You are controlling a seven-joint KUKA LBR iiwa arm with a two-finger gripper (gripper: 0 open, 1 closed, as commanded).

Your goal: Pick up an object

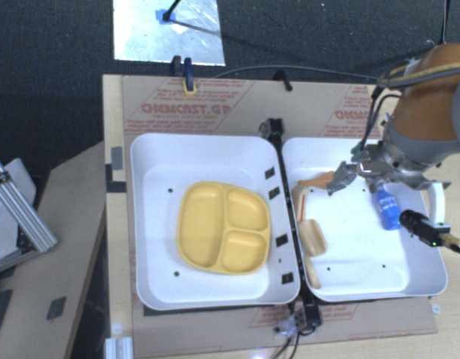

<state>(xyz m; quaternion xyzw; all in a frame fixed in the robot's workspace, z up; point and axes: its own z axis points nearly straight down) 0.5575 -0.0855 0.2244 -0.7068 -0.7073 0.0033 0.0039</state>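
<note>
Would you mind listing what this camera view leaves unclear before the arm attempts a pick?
- Claw: small and dark; open or shut is unreadable.
- Blue bottle: top hidden under the wrist.
- Wooden items by the right bin's left wall: overlapping, shapes unclear.
- Arm: cut off by the right edge.

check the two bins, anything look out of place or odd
Nothing spilled or broken. The yellow divided plate lies flat in the left bin. In the right bin, the wooden utensils crowd against the wall next to the left bin, and a blue bottle lies on its side near the claw.
</note>
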